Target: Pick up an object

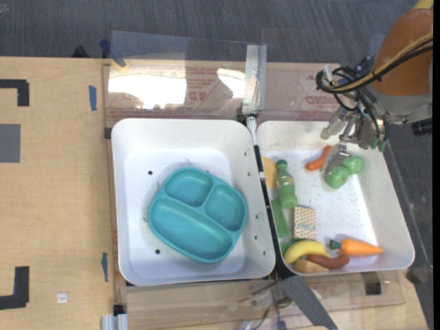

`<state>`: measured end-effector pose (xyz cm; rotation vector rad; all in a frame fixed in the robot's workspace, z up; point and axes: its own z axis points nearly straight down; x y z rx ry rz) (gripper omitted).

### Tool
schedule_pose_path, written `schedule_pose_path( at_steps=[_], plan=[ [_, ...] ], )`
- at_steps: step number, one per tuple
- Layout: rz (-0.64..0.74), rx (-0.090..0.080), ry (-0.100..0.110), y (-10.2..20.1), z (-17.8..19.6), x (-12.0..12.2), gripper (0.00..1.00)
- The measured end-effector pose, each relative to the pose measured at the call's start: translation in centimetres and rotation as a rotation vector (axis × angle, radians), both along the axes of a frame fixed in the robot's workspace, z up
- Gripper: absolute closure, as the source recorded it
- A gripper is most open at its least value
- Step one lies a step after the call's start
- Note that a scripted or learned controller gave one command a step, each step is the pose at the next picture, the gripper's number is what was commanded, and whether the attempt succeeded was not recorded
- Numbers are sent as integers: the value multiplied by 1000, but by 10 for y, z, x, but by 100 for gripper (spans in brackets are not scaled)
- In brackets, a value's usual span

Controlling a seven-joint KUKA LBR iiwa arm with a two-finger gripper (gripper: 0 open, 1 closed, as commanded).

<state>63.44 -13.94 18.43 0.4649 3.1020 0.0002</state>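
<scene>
Nearest the camera, at 6 o'clock in the right bin [385,205], a yellow banana [302,249] lies w/ a dark red sausage-like piece [328,261] touching its lower side. Just beside them toward 4 o'clock lies an orange carrot [357,247], green end pointing left. Above the banana sits a small tan waffle-patterned block [304,220], near the bin's left wall.

Left bin [130,184]: a teal divided plate [198,214] w/ three compartments sits slightly tilted in the bin's middle to lower part.

Further back in the right bin, a green bottle [284,188] lies along the left wall, cap end toward 12 o'clock; a yellowish item [268,172] peeks out just beside it at the wall, too hidden to identify.

Further still, approx 1 o'clock in the right bin, a green pepper-like toy [339,172] lies right under the hand [344,150]. A small orange piece [317,161] lies just left of it, apart from the green toy. Hand's fingers point down over the green toy, tips at its top; can't tell how far apart they are or whether they grip anything. Arm w/ orange band [405,40] and black cables enters from 2 o'clock.

Farthest: clear plastic panels stand behind both bins on the table [48,205].
</scene>
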Motion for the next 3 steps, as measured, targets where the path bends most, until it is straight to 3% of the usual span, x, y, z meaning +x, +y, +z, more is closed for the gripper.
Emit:
schedule_pose_path(
  at_steps=[1, 2, 3],
  plan=[
    [23, -2, -4, -29, -86, 15, 0],
    [-78, 1, -3, -15, -96, 4, 0],
    [-76, -2, -18, -14, -82, 8, 100]
  ],
)
